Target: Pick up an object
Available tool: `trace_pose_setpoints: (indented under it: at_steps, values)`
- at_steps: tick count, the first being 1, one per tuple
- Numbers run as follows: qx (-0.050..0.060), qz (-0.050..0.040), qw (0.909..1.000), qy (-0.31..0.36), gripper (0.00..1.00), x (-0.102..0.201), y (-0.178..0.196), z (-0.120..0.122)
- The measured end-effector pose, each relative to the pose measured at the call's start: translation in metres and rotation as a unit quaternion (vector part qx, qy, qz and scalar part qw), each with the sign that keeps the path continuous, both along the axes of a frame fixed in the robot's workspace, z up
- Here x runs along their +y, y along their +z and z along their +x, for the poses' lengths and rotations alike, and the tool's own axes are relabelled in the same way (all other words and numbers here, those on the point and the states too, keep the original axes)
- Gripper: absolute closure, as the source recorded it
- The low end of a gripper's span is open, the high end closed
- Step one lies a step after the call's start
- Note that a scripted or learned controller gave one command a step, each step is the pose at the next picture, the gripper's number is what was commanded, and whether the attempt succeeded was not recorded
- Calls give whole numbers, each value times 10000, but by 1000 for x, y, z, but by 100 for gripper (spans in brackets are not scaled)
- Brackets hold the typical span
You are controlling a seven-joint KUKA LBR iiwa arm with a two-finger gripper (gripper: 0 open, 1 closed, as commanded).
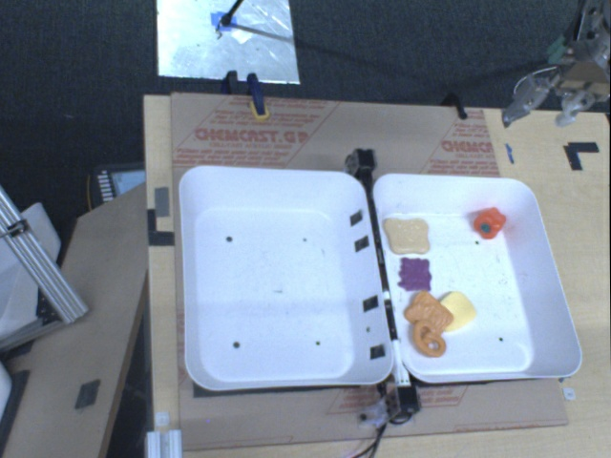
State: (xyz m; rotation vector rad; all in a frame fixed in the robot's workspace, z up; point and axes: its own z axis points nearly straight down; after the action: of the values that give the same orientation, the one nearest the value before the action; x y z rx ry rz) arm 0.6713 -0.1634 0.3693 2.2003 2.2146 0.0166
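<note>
Standing over the surface (535, 151), what strikes me first is how far the claw (546, 92) hangs from anything it could take: it sits up at the far right corner, out beyond the back rim of the right bin (544, 256), with nothing between its fingers, and I honestly cannot tell from this blur whether it is spread or closed. Everything worth picking lies below and to the left of it in this view, inside that right bin, while the left bin (277, 275) next door is further off again. Nearest to the claw is the orange toy (489, 222), resting near the bin's back right corner, apart from the rest. The tan slice (408, 236) lies by the divider wall, with the purple piece (414, 274) just in front of it. Further forward, the yellow block (459, 310) touches the orange-brown pretzel shapes (427, 322), which crowd together. My guess is the orange toy is the easy choice: it is closest and stands alone. It looks roundish, so I see no long axis to line up with; the move turns simply on coming down and inward over the bin rim.
</note>
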Motion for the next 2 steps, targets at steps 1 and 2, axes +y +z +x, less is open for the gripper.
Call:
trace_pose_setpoints:
  at_steps: [1,2]
  values:
    - [1,-9,10000,-34,0,-27,155,-31]
    - [67,13,10000,0,100,-25,156,-30]
